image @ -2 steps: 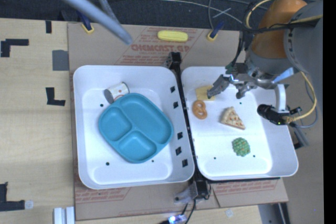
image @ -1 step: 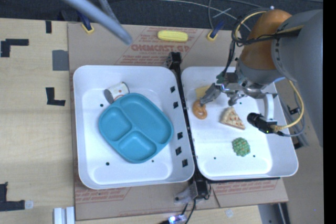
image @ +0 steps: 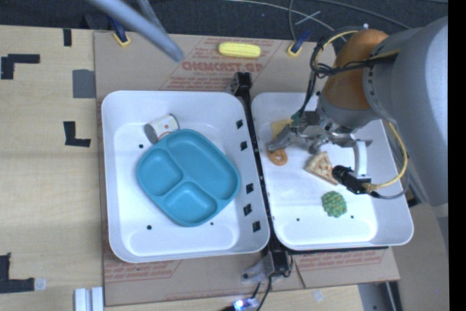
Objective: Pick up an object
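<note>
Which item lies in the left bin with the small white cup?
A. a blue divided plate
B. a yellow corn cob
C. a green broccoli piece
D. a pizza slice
A: the blue divided plate sits in the left bin beside the small white cup.

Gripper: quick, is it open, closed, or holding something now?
Gripper: cannot be told; it is low in the right bin, beside the pretzel.

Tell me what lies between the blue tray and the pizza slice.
In the camera view, between the blue tray and the pizza slice run the two bins' touching rims, then a small pretzel-like ring on the right bin's floor.
</note>
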Motion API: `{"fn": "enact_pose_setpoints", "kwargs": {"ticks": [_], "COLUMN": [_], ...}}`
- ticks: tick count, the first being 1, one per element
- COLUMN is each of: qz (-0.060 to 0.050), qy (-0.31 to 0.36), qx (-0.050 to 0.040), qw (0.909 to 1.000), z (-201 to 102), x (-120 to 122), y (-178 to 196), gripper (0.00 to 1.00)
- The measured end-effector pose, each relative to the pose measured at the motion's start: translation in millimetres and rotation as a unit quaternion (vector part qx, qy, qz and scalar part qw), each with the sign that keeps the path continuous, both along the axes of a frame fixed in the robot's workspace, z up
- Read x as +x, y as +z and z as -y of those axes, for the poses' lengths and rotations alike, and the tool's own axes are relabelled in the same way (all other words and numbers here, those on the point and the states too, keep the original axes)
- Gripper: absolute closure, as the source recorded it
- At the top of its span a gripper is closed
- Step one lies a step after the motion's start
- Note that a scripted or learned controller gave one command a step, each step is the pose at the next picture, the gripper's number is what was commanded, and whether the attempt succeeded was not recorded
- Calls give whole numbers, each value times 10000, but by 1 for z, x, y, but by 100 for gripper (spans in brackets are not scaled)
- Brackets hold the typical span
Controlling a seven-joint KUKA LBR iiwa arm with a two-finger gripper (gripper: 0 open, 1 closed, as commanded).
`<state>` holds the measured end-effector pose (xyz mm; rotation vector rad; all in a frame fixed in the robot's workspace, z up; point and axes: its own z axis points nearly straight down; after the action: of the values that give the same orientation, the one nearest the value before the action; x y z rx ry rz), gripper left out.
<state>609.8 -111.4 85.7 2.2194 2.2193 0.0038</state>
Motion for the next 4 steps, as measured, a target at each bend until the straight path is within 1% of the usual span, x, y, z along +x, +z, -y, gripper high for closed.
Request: {"fn": "enact_pose_setpoints", "kwargs": {"ticks": [1, 2, 3, 4], "qz": [37, -6, 2, 6], "qy": [21, 6, 11, 6], "qx": [24, -1, 0, -3], "qw": [10000, 10000, 10000, 10000], "z": [-3, -2, -10, -10], "x": [3, 3, 8, 10], "y": [15, 57, 105, 157], "gripper": [100, 100, 100, 100]}}
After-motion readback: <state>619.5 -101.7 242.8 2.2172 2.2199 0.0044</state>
